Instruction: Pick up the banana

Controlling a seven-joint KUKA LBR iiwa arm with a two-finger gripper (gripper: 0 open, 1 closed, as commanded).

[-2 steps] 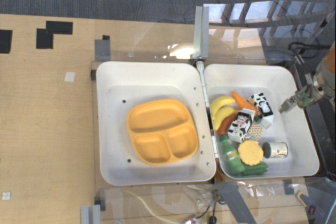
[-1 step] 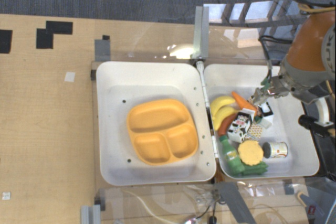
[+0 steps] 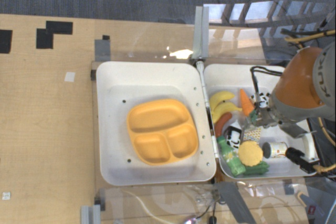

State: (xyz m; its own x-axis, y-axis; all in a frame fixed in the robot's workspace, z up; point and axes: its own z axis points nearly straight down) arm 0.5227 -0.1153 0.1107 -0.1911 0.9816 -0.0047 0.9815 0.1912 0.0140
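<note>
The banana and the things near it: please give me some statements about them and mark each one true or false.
1. The banana lies in the right bin. True.
2. The orange tray lies in the right bin. False: it lies in the left bin.
3. A carrot lies beside the banana. True.
4. The hand holds the banana. False: the banana lies in the bin, apart from the hand.
5. The tray has one compartment. False: it has three.

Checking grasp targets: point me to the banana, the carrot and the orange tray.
banana [image 3: 222,97]: camera view, on the middle of its upper yellow curve.
carrot [image 3: 245,102]: camera view, mid-length on its orange body.
orange tray [image 3: 157,115]: camera view, on the floor of its large top compartment.
</note>
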